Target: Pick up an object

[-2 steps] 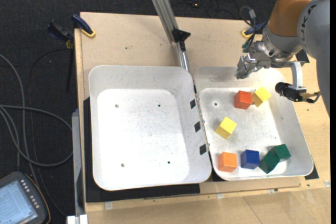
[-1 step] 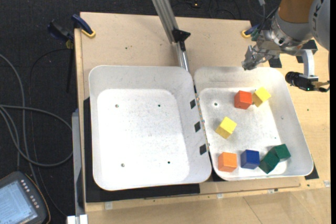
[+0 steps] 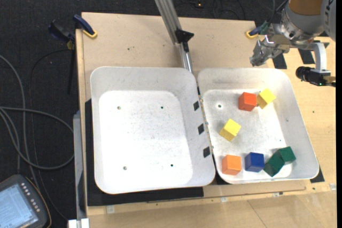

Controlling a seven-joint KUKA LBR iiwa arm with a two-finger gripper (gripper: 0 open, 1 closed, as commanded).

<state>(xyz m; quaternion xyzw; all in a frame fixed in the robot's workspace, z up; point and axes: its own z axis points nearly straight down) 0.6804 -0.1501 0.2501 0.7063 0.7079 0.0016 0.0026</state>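
Two white bins sit side by side on the worktop [image 3: 133,40]. We see the left bin [image 3: 107,83] first, then the right bin [image 3: 299,115], which holds all the blocks. Going across it, an orange block [image 3: 231,164] lies near the front edge, and a yellow block [image 3: 231,129] sits behind it toward the middle. A red-orange block [image 3: 247,101] lies farther back, touching a smaller yellow block [image 3: 266,97] on its right. Along the front a blue block [image 3: 255,162] sits just beside the orange one, and two dark green blocks [image 3: 280,161] rest against each other in the front right corner. Farthest right, the gripper [image 3: 263,56] hangs over the worktop just behind the right bin's back rim, apart from every block; the red-orange and small yellow blocks lie nearest it, in front of it. We cannot tell how its fingers stand, and nothing shows between them.
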